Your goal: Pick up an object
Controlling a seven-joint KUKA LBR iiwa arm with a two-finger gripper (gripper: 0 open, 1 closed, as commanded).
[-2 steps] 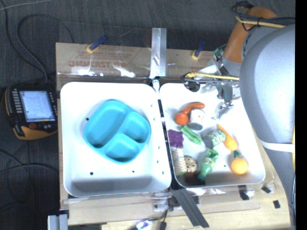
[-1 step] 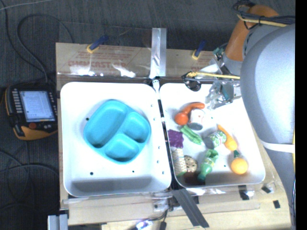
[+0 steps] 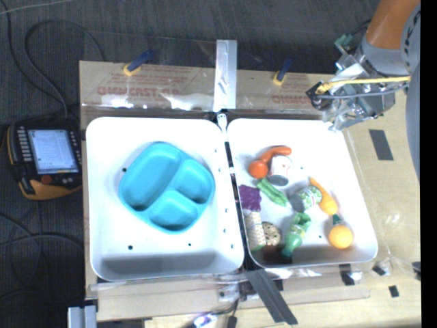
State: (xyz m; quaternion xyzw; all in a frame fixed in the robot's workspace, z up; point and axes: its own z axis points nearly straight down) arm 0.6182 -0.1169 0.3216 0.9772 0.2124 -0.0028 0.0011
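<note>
One blue tray [image 3: 167, 185] in left bin [image 3: 109, 251]

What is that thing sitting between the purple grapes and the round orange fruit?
A long green toy lies between the purple grapes and the orange fruit, as the camera view shows.

My arm [image 3: 396, 12] reaches in from the right, at the far side. My gripper [image 3: 340, 118] hangs at its end, tipped down and left.
</note>
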